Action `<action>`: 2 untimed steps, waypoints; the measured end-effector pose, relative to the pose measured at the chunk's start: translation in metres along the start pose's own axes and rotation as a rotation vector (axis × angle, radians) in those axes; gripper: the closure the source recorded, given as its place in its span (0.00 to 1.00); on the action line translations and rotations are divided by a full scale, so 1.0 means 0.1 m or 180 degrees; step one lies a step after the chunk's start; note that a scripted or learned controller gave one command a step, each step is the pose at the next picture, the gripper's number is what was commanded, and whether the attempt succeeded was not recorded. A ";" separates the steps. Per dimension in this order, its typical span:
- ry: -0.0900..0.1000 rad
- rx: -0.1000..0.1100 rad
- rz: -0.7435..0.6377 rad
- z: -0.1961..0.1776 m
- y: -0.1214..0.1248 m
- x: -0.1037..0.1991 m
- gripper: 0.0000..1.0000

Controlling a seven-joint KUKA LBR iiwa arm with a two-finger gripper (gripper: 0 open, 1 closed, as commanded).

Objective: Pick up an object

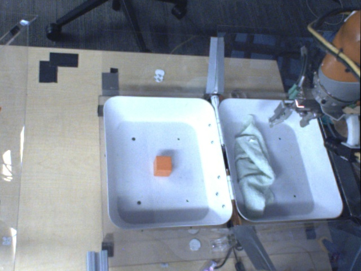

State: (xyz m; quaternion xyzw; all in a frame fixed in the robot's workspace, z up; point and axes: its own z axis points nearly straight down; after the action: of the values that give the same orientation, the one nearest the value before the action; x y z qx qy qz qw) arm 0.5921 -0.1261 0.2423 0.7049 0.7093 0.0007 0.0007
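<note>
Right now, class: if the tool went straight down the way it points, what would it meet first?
Most likely the bare floor of the right bin, near its upper right corner. The tool hangs there, just right of the top of the crumpled cloth. Depth is hard to judge from this slanted view, so it might graze the cloth.

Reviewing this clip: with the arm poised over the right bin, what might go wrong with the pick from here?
1. The gripper sits near the right bin's upper rim, off to the side of the crumpled cloth; a straight descent may close on nothing.
2. The cloth is soft and bunched, so a pinch may catch just a fold and slip.
3. The orange block lies in the left bin, across the divider, a longer reach.
</note>
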 end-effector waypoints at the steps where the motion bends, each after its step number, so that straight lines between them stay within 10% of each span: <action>1: -0.0002 0.0001 0.0234 1.41 0.31 -0.13 0.00; 2: -0.0001 -0.0016 0.0224 1.29 0.33 -0.12 1.00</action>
State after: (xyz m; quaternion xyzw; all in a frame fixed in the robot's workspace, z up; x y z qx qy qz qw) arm 0.6256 -0.1375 0.1130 0.7294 0.6840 0.0024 0.0025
